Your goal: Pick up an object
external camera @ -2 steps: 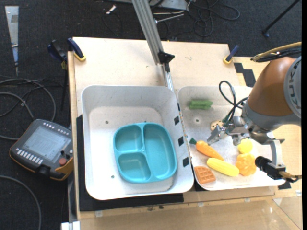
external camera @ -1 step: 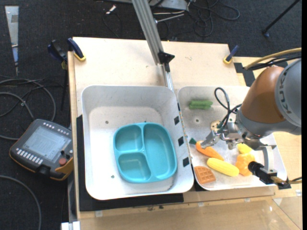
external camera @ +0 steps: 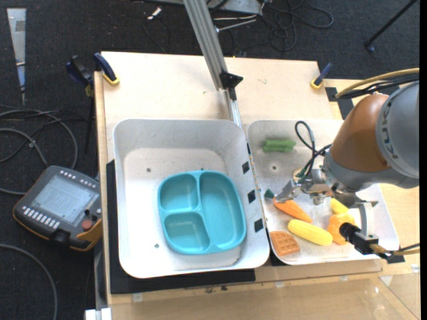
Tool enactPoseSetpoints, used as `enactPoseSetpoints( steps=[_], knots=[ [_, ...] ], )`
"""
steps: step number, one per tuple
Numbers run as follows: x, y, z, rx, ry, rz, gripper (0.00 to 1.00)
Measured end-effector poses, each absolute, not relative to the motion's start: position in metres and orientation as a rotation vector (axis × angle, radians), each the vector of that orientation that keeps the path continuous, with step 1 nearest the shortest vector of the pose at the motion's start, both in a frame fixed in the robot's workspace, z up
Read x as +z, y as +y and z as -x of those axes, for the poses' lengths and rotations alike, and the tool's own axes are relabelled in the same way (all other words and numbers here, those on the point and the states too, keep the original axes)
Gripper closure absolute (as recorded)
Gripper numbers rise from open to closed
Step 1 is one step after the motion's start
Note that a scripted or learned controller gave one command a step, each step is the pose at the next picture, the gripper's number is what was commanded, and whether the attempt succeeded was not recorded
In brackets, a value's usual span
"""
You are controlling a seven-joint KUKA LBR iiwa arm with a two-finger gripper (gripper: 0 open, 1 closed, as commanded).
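The pincer (external camera: 293, 191) is hanging low in the right bin (external camera: 257, 135), its tip just above the orange carrot (external camera: 292, 209); whether it is released or clenched I cannot tell, and nothing is visibly sitting in its grip. The arm (external camera: 363, 142) is reaching in from the right, its orange band bulging above the wrist and its wrist bending down toward the bin floor. Around the carrot, a yellow corn cob (external camera: 309, 232) and a waffle piece (external camera: 285, 244) are lying nearby, with a green vegetable (external camera: 278, 145) resting well apart toward the bin's far side. The left bin (external camera: 133, 139) is holding 1 blue divided plate (external camera: 200, 212). Both bins are sitting on the wooden surface (external camera: 167, 85).
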State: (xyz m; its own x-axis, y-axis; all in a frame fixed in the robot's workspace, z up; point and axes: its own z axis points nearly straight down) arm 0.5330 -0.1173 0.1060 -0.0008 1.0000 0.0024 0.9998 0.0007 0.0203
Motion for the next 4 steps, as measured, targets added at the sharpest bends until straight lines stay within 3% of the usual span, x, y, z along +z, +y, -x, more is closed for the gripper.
enactPoseSetpoints(
  steps=[1,2,4],
  knots=[
    [0.117,-0.118,-0.534,0.030,2.210,-2.207,1.00],
    [0.178,-0.125,-0.537,0.004,2.220,-2.215,1.00],
    [0.279,-0.109,-0.554,0.005,2.222,-2.213,1.00]
  ],
)
